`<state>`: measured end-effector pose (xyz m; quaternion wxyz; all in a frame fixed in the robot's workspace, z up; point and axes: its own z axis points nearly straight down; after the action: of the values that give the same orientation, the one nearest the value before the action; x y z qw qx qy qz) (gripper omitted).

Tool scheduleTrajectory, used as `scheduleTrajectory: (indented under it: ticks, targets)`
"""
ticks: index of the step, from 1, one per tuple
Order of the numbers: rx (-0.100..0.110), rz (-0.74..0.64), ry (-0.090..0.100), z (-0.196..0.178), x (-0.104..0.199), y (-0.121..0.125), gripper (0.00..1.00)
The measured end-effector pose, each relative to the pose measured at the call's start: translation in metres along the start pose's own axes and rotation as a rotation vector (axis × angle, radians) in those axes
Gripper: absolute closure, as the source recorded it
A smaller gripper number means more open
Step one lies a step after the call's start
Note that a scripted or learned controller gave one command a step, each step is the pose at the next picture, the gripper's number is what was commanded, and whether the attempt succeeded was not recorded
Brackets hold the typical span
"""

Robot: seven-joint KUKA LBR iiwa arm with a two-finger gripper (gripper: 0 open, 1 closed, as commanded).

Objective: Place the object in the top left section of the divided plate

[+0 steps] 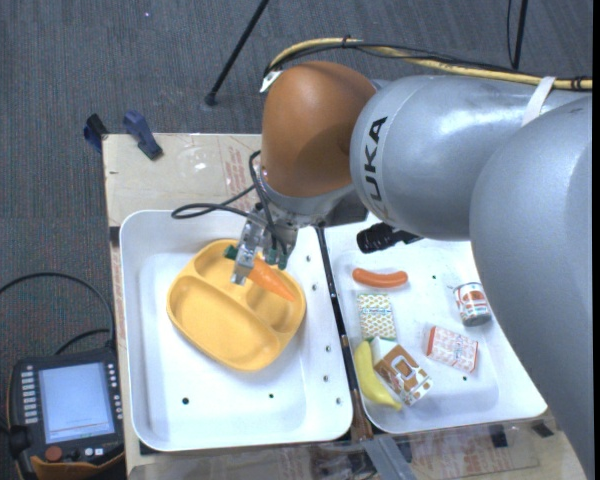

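**Carrot Hangs Over the Yellow Plate**

The big grey arm [450,158] reaches in over the two white bins on the table [180,163]. Its gripper [258,258] points down at the yellow divided plate [235,313], which lies in the left bin [145,368].

An orange carrot [273,281] is right at the tip of the gripper. It lies at a slant over the far right part of the plate, close to the rim. It looks like the carrot is at the fingers, but I cannot tell if they are pinched on it or have let go. They are too small and dark to see well. I also cannot tell if the carrot rests on the plate or hangs just above it.

The plate has little walls that split it into sections. One big section is near me, and smaller ones are at the far side.

In the right bin [510,393] there are other things: a red sausage [380,278], a banana [372,378], a small can [471,303] and some little packets [450,348]. They are well apart from the plate.

I think the arm is at the putting-down step. The carrot seems to be over the far side of the plate, but more to the right. So next, the carrot should go a bit to the left, over the top left section. Then it should come down low and be let go gently, so it does not roll over a wall into the wrong part.
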<state>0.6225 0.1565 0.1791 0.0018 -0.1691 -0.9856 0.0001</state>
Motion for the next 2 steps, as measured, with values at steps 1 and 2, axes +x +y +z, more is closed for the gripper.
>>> scheduleTrajectory:
  ticks: [1,2]
  targets:
    - [0.001,-0.034,0.001,-0.051,0.037,-0.013,1.00]
    - [0.001,-0.086,0.000,-0.044,0.017,-0.006,1.00]
